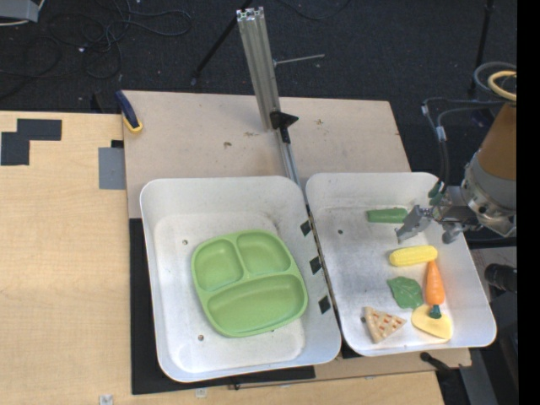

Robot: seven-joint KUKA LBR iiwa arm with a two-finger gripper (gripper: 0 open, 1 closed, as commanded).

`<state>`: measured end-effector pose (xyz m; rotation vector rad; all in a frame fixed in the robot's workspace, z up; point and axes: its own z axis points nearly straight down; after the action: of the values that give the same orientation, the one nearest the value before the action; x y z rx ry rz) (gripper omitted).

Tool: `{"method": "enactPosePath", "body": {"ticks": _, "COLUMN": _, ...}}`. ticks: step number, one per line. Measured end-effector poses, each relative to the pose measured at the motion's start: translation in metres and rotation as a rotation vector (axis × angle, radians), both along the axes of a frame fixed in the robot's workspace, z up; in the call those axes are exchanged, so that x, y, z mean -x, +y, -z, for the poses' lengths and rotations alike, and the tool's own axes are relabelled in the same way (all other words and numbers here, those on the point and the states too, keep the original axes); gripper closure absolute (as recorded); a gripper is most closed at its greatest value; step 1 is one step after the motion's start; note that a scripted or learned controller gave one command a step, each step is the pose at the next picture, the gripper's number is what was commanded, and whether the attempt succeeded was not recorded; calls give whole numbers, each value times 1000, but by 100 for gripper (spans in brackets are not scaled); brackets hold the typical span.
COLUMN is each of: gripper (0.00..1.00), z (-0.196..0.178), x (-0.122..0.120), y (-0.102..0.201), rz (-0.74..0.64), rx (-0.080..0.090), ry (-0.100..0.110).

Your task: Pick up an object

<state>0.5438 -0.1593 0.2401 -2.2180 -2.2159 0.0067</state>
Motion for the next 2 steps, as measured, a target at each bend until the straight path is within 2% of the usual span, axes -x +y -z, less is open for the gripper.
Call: {"method": "enactPosePath", "body": {"ticks": 2, "gripper": 0, "z": 113, "x": 13, "y": -9, "rz": 0, "rx": -1, "ry": 2}}
